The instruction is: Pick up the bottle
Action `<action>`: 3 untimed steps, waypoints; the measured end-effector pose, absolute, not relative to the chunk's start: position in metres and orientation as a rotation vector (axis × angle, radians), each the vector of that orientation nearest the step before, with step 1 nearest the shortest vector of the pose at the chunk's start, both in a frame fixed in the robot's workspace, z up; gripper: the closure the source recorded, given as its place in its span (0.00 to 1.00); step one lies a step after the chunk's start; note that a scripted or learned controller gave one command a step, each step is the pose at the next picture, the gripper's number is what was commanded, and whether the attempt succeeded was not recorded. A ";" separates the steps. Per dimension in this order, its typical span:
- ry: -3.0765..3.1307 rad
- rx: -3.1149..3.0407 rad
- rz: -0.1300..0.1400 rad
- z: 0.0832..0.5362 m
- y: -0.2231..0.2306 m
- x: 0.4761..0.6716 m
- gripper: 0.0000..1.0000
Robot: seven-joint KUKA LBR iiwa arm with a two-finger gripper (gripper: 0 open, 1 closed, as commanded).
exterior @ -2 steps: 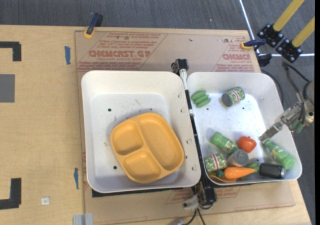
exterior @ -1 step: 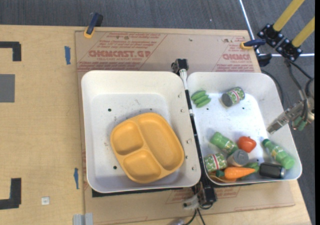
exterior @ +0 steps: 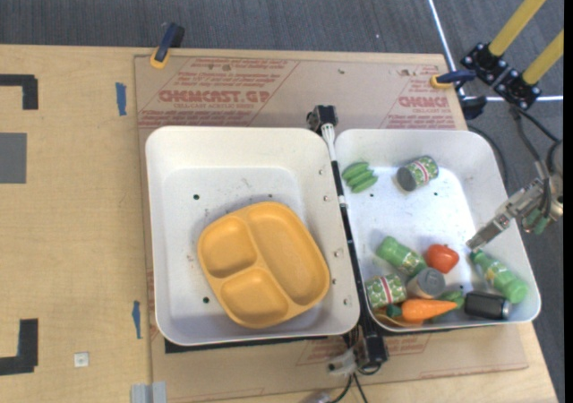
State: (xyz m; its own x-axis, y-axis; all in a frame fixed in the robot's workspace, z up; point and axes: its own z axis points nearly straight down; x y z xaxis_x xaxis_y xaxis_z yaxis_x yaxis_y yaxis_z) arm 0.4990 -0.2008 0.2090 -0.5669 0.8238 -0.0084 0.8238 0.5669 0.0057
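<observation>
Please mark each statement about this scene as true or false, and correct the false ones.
1. The yellow divided plate lies in the left bin. True.
2. The carrot lies in the left bin. False: it lies in the right bin, near its front edge.
3. The gripper is over the right bin's right side. True.
4. The green bottle stands upright on the plate. False: it lies on its side in the right bin.
5. The red tomato is in the right bin. True.
</observation>
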 end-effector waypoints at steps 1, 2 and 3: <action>2.766 1.456 0.003 0.220 -0.201 0.500 1.00; 2.766 1.456 0.003 0.219 -0.201 0.500 0.00; 2.761 1.454 0.004 0.230 -0.201 0.502 1.00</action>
